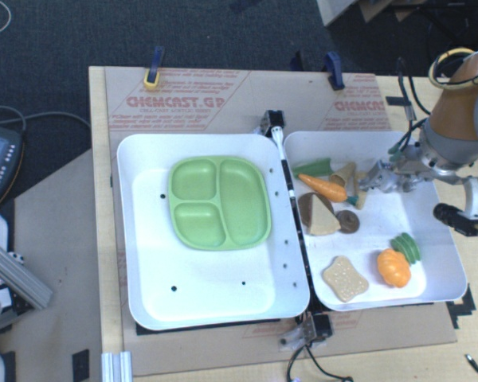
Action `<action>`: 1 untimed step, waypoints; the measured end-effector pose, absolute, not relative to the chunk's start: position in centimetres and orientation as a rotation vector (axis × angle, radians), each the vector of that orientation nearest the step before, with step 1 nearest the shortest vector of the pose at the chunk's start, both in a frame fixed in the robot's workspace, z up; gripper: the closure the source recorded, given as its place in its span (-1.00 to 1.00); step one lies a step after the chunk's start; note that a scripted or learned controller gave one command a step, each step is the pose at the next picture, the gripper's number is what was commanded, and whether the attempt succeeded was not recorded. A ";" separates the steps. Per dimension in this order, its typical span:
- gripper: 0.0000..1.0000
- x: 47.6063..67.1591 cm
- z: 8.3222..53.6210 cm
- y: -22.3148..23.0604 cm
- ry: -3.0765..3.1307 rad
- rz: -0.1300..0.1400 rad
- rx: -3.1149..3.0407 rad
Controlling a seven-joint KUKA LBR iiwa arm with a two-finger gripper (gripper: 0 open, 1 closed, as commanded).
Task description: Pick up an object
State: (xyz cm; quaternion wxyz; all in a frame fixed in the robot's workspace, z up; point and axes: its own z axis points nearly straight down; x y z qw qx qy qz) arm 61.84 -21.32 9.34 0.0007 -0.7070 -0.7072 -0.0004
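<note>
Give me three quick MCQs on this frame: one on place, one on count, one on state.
1. Where is the green tray? A left bin B right bin C bare bench
2. How many compartments does it have? A two B three C five
3. How does the carrot lie? A flat in the right bin B standing upright C on the tray

Answers: 1 A, it rests on the left bin floor. 2 B, two small, one long. 3 A, it lies on its side in the right bin, near the gripper.

You look down at a slant from above the bench (223, 86), with both bins inside the frame's middle.
</note>
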 end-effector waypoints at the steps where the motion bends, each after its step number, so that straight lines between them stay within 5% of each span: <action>1: 1.00 62.0 10.7 -21.4 -2.229 -0.006 -2.226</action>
